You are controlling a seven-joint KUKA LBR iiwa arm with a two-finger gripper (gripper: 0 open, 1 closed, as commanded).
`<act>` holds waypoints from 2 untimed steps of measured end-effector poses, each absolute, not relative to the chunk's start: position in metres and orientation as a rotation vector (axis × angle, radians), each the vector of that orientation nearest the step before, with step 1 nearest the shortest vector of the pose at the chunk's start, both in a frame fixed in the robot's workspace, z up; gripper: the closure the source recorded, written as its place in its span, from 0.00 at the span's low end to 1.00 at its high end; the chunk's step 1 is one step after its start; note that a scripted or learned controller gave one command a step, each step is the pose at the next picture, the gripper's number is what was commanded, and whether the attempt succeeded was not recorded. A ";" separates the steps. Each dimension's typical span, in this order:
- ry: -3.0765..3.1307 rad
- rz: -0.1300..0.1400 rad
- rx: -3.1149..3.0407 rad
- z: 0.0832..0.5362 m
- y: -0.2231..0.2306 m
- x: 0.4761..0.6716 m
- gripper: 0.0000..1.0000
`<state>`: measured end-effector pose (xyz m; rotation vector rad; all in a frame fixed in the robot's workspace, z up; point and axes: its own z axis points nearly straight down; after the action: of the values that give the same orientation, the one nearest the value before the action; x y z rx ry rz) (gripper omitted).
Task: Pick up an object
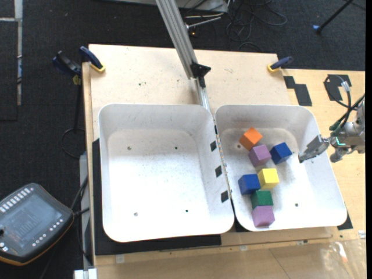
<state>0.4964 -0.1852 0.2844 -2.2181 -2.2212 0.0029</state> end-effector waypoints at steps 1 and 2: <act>-2.223 0.000 -2.221 0.286 -0.185 0.497 0.00; -2.219 0.004 -2.219 0.242 -0.187 0.502 0.00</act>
<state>0.5018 -0.1868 0.2416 -2.2192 -2.2186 0.0041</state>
